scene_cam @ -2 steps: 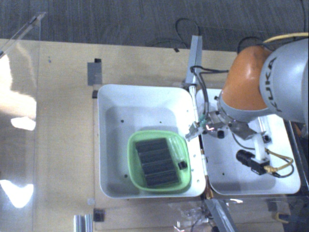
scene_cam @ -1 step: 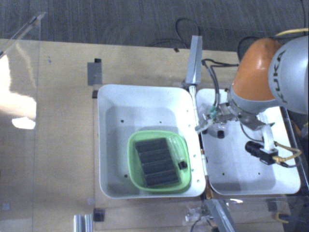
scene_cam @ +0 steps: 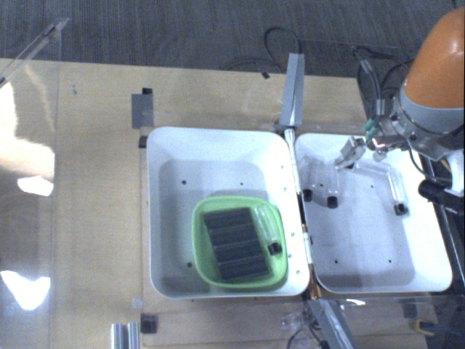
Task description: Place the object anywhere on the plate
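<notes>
A green plate (scene_cam: 270,271) lies in the left bin, toward its front right. A dark grey ribbed block (scene_cam: 234,244) rests flat on the plate, and a small black piece (scene_cam: 275,248) sits at the block's right edge. My gripper (scene_cam: 365,204) hangs over the back half of the right bin, apart from the plate. It is open, its translucent fingers end in black tips (scene_cam: 332,201), and nothing sits between them. The grey arm with its orange band (scene_cam: 438,57) comes in from the upper right.
The two white bins (scene_cam: 167,217) meet at a raised divider (scene_cam: 298,209) between the gripper and the plate. A grey metal post (scene_cam: 293,89) stands behind the divider. Cables (scene_cam: 370,78) trail behind the right bin. Wooden bench surface spreads to the left.
</notes>
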Robot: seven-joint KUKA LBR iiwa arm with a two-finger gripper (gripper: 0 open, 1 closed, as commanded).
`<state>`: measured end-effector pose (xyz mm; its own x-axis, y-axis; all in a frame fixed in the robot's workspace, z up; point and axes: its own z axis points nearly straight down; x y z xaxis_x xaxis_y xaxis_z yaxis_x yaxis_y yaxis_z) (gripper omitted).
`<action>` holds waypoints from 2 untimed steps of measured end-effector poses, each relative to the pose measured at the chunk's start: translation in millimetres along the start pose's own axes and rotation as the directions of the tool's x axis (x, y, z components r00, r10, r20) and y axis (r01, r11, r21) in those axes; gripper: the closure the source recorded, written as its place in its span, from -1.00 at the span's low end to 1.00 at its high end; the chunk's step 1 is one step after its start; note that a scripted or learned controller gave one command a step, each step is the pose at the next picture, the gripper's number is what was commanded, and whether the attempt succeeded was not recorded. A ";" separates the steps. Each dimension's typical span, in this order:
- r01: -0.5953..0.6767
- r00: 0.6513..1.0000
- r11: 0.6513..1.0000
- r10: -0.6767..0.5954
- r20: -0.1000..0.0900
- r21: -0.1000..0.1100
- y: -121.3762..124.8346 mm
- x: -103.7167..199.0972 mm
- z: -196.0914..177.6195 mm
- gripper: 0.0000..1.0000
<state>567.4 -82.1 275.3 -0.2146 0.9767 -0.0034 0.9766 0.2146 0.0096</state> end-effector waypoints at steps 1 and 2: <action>0.008 1.000 1.000 -0.008 0.004 -0.007 2.7 1.1 -11.1 1.00; 0.128 0.992 0.992 -0.128 -0.003 0.004 -7.5 31.1 84.1 1.00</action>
<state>554.3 -53.5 191.1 -0.3378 0.9412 -0.0015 0.9412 0.3378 0.0048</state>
